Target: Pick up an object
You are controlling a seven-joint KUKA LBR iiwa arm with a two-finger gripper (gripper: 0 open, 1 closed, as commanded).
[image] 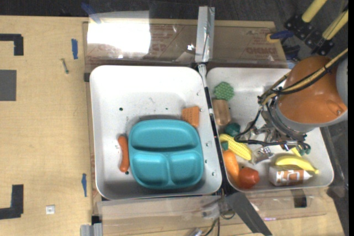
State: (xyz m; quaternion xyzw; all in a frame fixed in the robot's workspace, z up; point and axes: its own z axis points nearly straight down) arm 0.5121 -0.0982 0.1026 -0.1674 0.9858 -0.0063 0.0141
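Hanging low in the right bin (326, 166), the gripper (276, 143) sits near the corn (237, 147) and banana (296, 163); its grip is too hidden to tell.

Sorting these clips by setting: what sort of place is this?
Most likely a robotics lab test bench, not a kitchen. Two shallow white bins, the left bin and right bin, sit on a cardboard-covered bench, holding toy food such as a corn cob and a teal divided tray.

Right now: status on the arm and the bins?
Gripper low in right bin, fingers unreadable. Nothing seen held. Corn, banana, can, tomato crowd close. Teal tray in left bin.
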